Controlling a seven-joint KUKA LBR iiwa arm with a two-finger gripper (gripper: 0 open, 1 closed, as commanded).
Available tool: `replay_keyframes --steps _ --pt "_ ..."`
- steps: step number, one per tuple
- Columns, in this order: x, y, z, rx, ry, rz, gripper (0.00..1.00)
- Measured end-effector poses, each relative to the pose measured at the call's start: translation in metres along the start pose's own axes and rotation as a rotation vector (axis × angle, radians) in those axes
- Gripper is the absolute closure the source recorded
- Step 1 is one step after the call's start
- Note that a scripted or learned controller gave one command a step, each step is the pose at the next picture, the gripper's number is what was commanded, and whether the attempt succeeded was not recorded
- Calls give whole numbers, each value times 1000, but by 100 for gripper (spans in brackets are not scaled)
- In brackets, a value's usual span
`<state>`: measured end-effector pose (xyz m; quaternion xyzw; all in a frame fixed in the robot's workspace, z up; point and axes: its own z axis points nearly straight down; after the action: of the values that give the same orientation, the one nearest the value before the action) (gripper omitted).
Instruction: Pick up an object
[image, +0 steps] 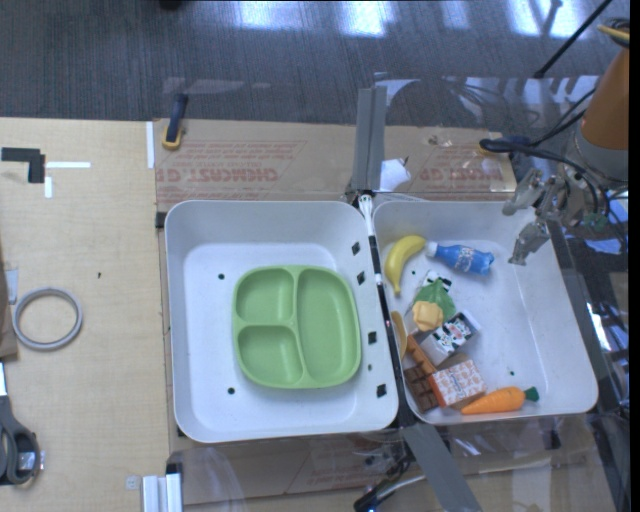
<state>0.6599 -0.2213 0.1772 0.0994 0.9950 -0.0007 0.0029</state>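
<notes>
Down at the near edge of the right-hand shallow white bin lies an orange plastic carrot with a green tip, just beside a small orange-and-white printed carton. Left of that carton, a brown chocolate-bar block sits along the bin's inner wall. Moving up the pile: a black-and-white patterned little box, then a yellow-and-green toy vegetable, all bunched close together. Further back, a yellow plastic banana curves near the dividing wall, and a blue-and-white plastic bottle lies on its side just right of it.

Over at the bin's far right rim hangs the metal two-finger gripper, well apart from every object, nothing between its fingers; they look parted, one above the rim and one lower down inside it. An orange band of the arm shows at the upper right.

Next door, the left-hand white bin carries a light green three-compartment plastic plate.
</notes>
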Motion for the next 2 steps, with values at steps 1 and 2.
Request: replay_keyframes --steps 1,2 --pt "25 27 84 1 3 451 0" --pt "24 28 74 3 -1 447 100"
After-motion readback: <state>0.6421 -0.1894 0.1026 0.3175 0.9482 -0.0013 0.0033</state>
